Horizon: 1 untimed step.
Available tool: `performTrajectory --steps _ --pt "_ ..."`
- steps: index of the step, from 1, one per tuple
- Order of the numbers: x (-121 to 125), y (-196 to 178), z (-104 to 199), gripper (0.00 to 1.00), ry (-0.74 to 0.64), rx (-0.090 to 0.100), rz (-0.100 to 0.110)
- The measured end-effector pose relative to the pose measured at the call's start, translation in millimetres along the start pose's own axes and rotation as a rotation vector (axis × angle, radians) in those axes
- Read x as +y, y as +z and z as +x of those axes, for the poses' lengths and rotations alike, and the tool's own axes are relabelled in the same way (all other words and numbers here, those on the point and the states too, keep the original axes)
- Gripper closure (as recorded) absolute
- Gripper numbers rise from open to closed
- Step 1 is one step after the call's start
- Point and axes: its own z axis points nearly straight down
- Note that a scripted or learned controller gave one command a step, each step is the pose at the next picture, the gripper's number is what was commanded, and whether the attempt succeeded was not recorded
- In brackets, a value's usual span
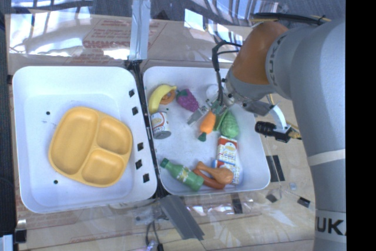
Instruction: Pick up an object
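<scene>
Reaching into the right bin (176, 74) from the right, my gripper (215, 109) sits low among the toys, just above the carrot (206, 123) and beside the green vegetable (229, 125) (whether it grips anything I cannot tell). Banana (158, 95) and grapes (187, 100) lie to the left, a can (160, 124) below them. A yellow tray (89, 145) rests in the left bin (29, 85).
</scene>
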Motion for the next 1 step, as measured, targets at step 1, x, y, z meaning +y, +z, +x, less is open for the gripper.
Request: performTrajectory --steps 1 --pt "2.4 -10.9 1.0 1.0 -0.009 0.0 0.0"
